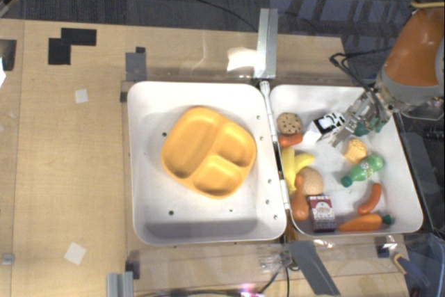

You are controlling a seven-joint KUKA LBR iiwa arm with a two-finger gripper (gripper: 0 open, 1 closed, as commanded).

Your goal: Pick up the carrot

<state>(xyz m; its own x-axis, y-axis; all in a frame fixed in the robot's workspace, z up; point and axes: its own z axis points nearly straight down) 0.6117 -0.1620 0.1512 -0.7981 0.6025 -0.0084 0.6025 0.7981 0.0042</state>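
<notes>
The carrot [361, 222] is orange with a green stub at its right end. It lies flat along the front edge of the right bin [410, 184], near the front right corner. My gripper [350, 127] hangs over the back half of the same bin, well behind the carrot and slightly to its left, just above a small yellow toy [356, 149]. Nothing orange is at the gripper.
Around the carrot lie a reddish sausage [370, 197], a green bottle toy [363, 170], a red box [320, 211], a tan bun [310, 181], a banana [295, 163] and a cookie [288, 123]. The left bin [146, 219] holds a yellow divided plate [208, 150].
</notes>
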